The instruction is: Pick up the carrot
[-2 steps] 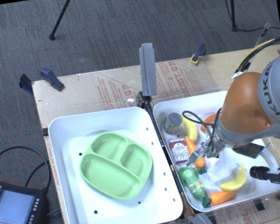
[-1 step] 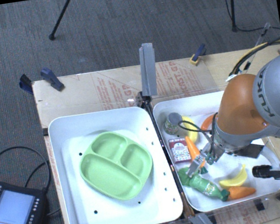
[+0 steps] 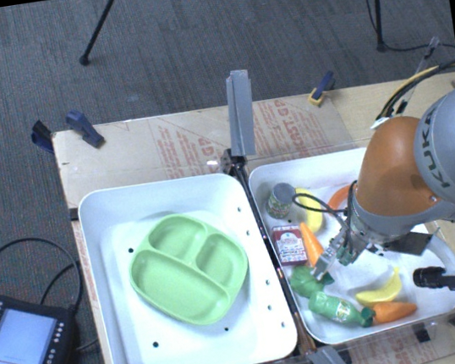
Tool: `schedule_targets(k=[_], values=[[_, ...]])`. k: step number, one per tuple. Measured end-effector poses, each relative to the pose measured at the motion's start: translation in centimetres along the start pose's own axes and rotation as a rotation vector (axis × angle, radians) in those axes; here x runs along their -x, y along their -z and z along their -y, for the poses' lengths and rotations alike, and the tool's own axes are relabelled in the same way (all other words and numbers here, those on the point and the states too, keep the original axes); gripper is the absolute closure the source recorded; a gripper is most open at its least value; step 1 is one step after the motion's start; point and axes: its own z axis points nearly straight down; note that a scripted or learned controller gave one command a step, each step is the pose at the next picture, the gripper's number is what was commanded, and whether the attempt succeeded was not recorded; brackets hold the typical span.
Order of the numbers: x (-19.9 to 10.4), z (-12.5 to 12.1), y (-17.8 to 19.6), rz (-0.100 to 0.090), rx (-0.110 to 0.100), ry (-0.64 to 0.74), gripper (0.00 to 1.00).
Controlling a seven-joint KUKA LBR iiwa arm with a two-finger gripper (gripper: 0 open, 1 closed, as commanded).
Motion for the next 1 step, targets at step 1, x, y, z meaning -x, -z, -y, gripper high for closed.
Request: schedule_targets(k=[1], values=[[-5.01,-3.73,10.34,0.002,-0.001,-0.113,1.00]])
